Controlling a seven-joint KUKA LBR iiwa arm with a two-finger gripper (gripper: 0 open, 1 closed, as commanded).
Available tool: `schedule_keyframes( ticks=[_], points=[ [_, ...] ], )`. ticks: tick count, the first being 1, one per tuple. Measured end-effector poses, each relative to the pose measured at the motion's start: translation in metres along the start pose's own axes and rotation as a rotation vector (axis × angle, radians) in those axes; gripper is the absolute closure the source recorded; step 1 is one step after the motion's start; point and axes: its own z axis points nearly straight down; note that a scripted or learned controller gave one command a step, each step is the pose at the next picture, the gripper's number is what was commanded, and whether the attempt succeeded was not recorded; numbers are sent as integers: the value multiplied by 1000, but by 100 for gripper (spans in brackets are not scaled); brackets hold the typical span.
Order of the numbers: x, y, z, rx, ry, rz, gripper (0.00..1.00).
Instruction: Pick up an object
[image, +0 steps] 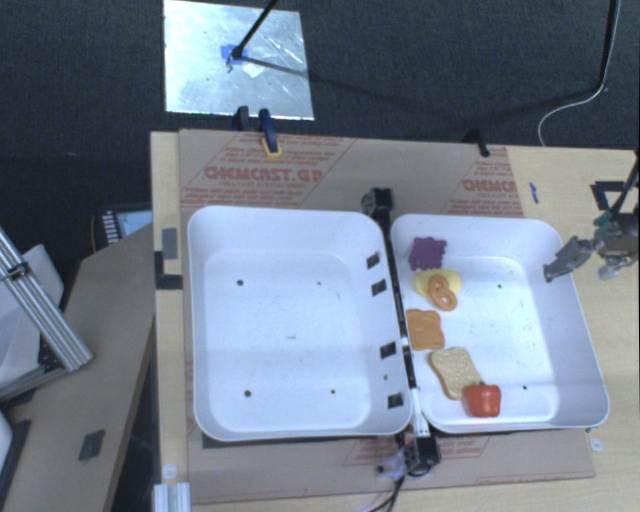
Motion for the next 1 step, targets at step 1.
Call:
schedule_keyframes(
  ticks=[1],
  points=[
    [2, 21, -210, -18, -6, -10, 0]
  ],
)
